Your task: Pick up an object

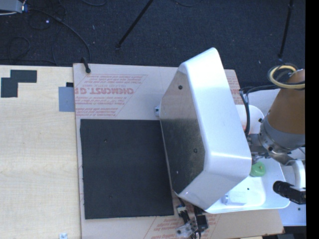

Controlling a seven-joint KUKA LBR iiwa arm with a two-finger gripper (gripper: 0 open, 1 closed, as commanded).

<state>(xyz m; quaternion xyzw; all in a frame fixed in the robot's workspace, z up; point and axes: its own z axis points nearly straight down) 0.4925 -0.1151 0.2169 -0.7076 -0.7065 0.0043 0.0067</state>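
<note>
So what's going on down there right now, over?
Grey arm at right. White bin tipped on edge. Small green object beside it, not held.

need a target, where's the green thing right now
The green thing sits at the right of the camera view, between the tipped-up white bin and the arm.

Red print on flat brown cardboard sheet point(109, 91)

Reads upside down as roughly "CHEMCAST", inside a red outlined frame, just above the flat black square mat point(124, 168); smaller lines beneath too blurred to read.

tipped white bin point(214, 128) — black mat point(124, 168), arm point(286, 118)
</note>
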